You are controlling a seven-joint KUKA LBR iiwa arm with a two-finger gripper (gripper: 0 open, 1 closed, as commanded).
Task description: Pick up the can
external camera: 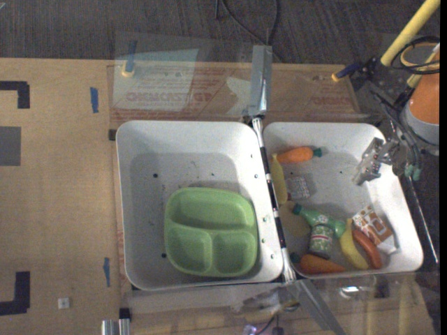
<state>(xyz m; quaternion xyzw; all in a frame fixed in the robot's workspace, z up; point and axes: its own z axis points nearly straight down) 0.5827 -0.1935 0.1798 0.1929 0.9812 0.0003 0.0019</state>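
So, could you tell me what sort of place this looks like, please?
Probably a robotics lab test bench, not a kitchen: two white bins sit on taped board, toy food such as a carrot and a can fills one, and a robot pincer hangs above.

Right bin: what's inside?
In the right bin: two carrots, a green can, a banana, a hot dog, and a small box. Whatever lies beneath them is covered.
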